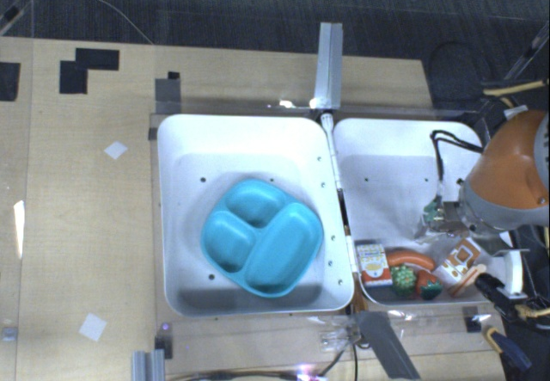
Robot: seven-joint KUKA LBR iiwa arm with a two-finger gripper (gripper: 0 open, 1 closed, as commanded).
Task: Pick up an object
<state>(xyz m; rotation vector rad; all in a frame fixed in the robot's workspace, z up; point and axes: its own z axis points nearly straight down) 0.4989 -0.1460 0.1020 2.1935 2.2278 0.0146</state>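
Clutter huddles at the right bin's (387,156) six o'clock edge: small carton (371,261), toy carrot (411,261), green piece (403,279). The arm (513,173) leans in from three o'clock, presumably to pick there. A blue divided dish (262,237) sits in the left bin (185,199).

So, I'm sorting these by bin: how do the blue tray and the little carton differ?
The blue tray lies in the left bin; the little carton lies in the right bin.
The blue tray is much bigger and alone in its bin; the little carton sits crowded beside toy food.
The blue tray is one plain colour with rounded compartments; the little carton is boxy and printed.
Both rest near their bins' front.
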